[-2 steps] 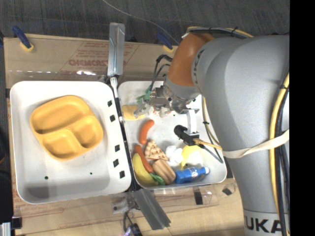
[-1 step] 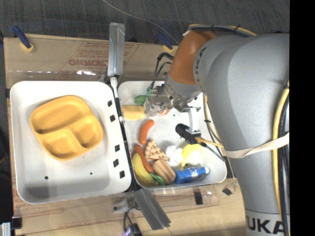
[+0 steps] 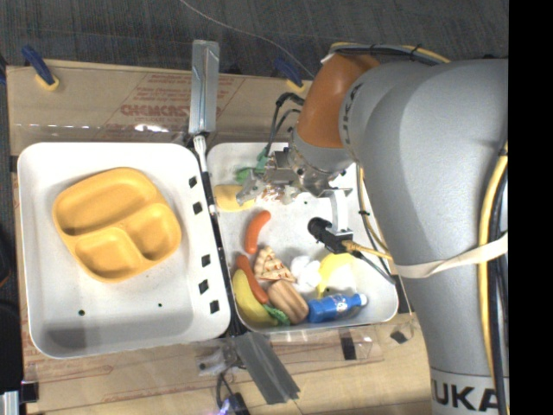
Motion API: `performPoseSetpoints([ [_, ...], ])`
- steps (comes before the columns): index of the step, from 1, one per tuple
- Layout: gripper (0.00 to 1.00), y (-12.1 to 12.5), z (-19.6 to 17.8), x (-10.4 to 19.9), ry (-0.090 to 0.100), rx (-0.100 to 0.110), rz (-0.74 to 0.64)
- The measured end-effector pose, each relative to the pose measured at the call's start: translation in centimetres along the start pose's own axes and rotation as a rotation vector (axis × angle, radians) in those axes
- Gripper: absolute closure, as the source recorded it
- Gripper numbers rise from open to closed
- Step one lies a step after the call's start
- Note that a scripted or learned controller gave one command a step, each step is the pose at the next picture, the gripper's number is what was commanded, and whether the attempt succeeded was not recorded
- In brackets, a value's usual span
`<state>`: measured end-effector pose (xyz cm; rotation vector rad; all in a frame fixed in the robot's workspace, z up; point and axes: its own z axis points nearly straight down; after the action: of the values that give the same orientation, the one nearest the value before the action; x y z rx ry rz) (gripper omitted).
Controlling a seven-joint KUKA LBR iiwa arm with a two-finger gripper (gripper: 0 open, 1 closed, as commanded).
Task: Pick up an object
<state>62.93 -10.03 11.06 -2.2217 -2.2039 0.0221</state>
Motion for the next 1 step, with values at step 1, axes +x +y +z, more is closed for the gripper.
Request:
performPoseSetpoints([
  [1,0.0,-6.51,2.18,0.64,0.002,-0.012,-0.195],
])
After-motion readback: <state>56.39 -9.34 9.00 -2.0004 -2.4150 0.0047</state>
